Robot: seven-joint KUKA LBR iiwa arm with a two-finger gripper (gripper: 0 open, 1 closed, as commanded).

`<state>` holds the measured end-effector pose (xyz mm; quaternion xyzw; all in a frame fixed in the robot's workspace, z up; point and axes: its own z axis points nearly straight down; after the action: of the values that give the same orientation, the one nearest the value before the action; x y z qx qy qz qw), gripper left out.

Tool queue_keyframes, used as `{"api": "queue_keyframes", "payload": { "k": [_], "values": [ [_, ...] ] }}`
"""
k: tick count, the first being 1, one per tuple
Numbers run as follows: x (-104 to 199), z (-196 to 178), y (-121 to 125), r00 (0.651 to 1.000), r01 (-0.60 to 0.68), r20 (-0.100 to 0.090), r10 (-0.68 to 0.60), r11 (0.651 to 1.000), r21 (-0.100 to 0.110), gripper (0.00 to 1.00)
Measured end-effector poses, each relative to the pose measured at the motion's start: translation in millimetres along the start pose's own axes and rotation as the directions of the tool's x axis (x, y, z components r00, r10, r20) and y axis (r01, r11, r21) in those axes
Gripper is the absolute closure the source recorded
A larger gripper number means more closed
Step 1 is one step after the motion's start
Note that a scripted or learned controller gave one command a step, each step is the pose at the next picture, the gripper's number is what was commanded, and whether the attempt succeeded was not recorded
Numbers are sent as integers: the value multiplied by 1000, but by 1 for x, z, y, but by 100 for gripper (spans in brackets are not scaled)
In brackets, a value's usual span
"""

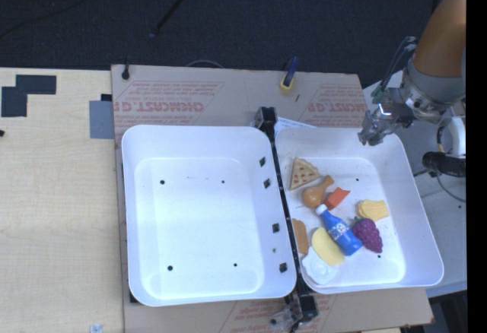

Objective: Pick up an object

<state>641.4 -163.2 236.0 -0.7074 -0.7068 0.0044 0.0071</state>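
The right bin (403,172) holds a heap of toy food: a pizza slice (303,171), a brown drumstick (315,192), an orange piece (337,197), a blue bottle (338,230), a yellow lemon-like piece (327,246), purple grapes (368,233), a yellow piece (374,209) and a brown piece (300,236) by the divider. My gripper (372,132) hovers over the bin's far right corner, well apart from the toys. Nothing shows between its fingers, and their spread is too small to read.
The left bin (144,172) stands beside the right one, with black clips (268,182) along the shared rim. Both rest on a cardboard sheet (190,96). A blue and yellow clamp (288,74) sits at the cardboard's far edge. Wooden bench lies to the left.
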Motion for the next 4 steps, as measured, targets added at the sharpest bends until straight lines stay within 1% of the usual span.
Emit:
{"api": "queue_keyframes", "payload": {
  "k": [1, 2, 3, 4],
  "values": [
    [42, -141, 2, 1000, 5, 5, -5, 1000, -30, 100],
    [37, -12, 0, 1000, 0, 1, 0, 1000, -3, 100],
    [64, -133, 2, 1000, 4, 4, -4, 1000, -27, 100],
    [69, -20, 1, 1000, 1, 2, -1, 1000, -5, 100]
  ]
}}
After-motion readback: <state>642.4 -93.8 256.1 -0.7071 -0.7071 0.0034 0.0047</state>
